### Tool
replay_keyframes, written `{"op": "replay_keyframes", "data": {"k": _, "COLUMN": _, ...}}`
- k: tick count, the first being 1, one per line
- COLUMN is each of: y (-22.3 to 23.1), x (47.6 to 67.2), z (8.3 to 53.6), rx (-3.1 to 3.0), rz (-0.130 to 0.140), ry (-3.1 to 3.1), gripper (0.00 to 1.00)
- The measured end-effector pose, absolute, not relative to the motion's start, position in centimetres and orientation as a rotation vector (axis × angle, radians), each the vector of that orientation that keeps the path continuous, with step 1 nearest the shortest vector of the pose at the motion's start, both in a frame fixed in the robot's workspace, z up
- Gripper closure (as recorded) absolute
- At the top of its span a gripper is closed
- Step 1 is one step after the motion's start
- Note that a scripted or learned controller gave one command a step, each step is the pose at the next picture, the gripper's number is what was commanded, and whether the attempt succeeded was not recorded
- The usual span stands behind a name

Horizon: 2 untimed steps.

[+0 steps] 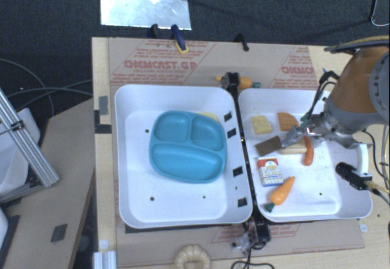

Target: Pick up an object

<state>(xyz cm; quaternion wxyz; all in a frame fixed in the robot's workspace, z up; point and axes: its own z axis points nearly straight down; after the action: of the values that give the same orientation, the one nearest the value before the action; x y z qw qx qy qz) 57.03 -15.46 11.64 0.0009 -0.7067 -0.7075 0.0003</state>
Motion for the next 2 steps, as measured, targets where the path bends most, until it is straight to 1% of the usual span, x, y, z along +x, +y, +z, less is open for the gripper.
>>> {"op": "replay_keyframes", "data": {"k": 1, "y": -15.4, "x": 57.1, "z": 8.4, "rx": -2.221, "rz": -0.001, "ry": -2.223, "gripper": 0.0}}
{"op": "replay_keyframes", "data": {"k": 2, "y": -15.5, "x": 57.2, "z": 9.5, "rx": -2.223, "rz": -0.002, "ry": -2.223, "gripper": 1.0}}
